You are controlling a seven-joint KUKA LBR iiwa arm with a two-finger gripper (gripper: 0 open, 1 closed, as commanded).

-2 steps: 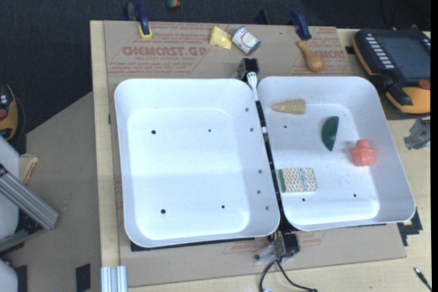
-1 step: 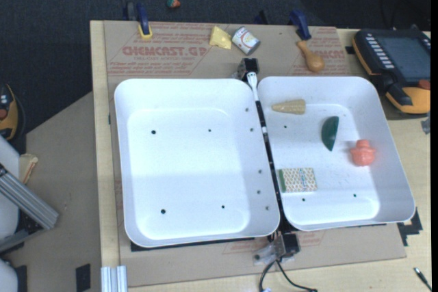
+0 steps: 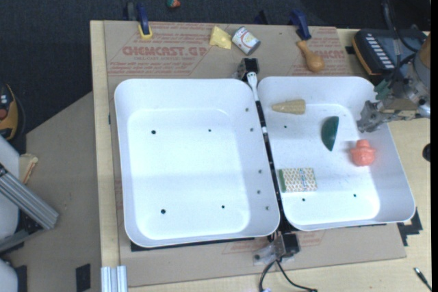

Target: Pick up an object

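Right white bin [image 3: 383, 212], frame right, holds four items:
- tan cone-shaped piece [image 3: 289, 107], on its side, upper left
- dark green curved piece [image 3: 330, 133], centre
- orange-pink rounded lump [image 3: 363, 153], right
- flat green-patterned rectangular pad [image 3: 298, 180], lower left

All apart.

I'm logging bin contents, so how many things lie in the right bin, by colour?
Tan: 1, the cone-shaped piece
Dark green: 1, the curved piece
Orange-pink: 1, the round toy
Green-patterned: 1, the flat packet
Total: 4
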